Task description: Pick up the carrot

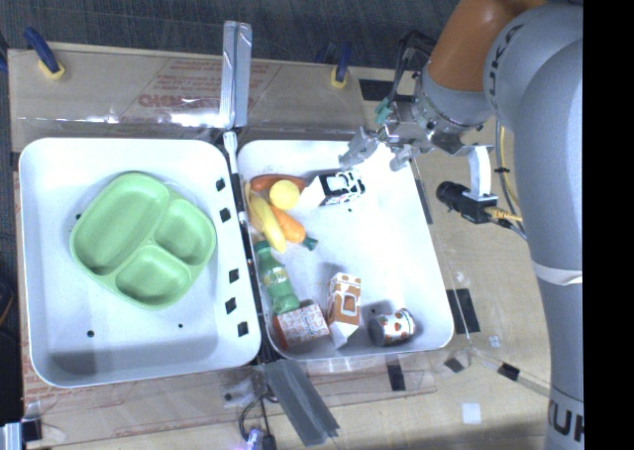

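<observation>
Carrot (286, 227), a short orange toy vegetable with a green stub at its lower end, lies in the right-hand shallow white bin (421, 250), close to that bin's left wall. It is packed in tightly: a yellow banana-shaped toy (261, 217) runs along its left side, touching it, a round yellow ball-like toy (284, 193) sits at its upper end, and a green plastic bottle (275, 280) starts just below it.

The pincer (375, 151) hangs over the bin's upper edge, well apart from the carrot and up to its right, with a small black-and-white object (342, 186) lying between them. Its 2 fingers look spread apart with nothing between them, though they are small and partly blurred.

The left-hand white bin holds a light green divided plate (145, 238), which plays no part here.

The main risk is the crowding. A descent aimed slightly off would likely close on the banana or the ball instead, or wedge a finger against the bin wall. The carrot's tapered, smooth shape could also let it squirt out sideways under a squeeze.
</observation>
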